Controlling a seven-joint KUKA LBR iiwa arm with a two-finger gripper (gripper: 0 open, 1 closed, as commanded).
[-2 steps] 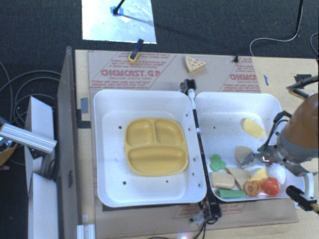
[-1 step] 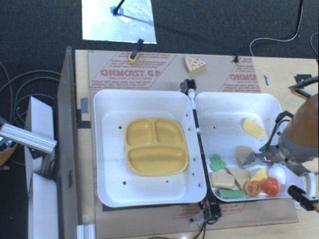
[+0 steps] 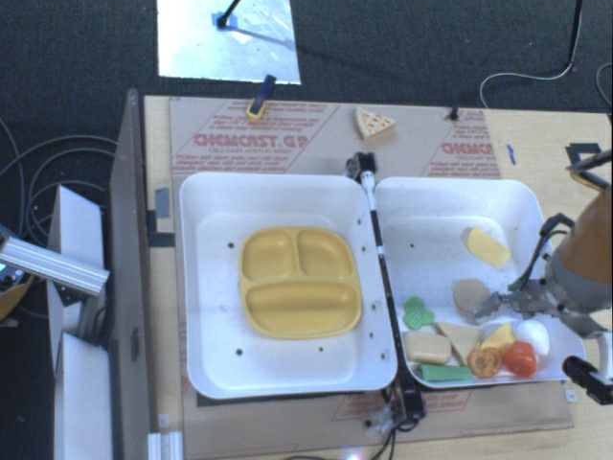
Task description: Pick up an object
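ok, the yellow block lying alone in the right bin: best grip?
Take the yellow block across its short width, coming straight down from above. It lies flat and tilted, long axis running upper left to lower right, with bare bin floor around it, so the claw should turn to span the narrow sides.

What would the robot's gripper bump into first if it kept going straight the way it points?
Probably the grey-brown piece. The gripper reaches in from the right, pointing left, and that piece lies right ahead of its tip in the right bin. How high the gripper hangs is unclear, so it might pass over.
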